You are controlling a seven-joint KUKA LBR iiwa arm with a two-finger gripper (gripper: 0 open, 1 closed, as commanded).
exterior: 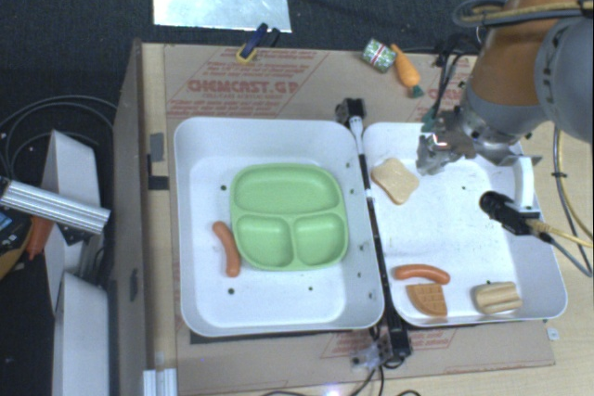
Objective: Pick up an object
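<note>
The gripper (436, 158) hangs over the upper part of the right bin (548, 292), at about one o'clock from that bin's middle. Whether it is spread or pressed together I cannot tell; the tip is a small dark and metallic blur, and nothing shows pinched in it.

Just beside it, at about eight o'clock, lies a slice of bread (396, 180), pale tan, flat on the bin floor near the divider between the two bins. Its long axis runs roughly from ten o'clock to four o'clock. It is the closest object to the gripper and, in my judgement, the likeliest one to be picked: the coming move would be a short shift down-left toward eight o'clock and then a descent, with the fingers set across the slice's shorter width.

Farther out, toward six o'clock along the bin's lower edge, sit a sausage (422, 274), a waffle piece (428, 299) touching or just beside it, and a bread roll (496, 297) to their right. All three are well apart from the gripper.

In the left bin (186, 199) a green divided plate (288, 216) rests in the middle, with a second sausage (226, 248) just beside its lower left edge.
</note>
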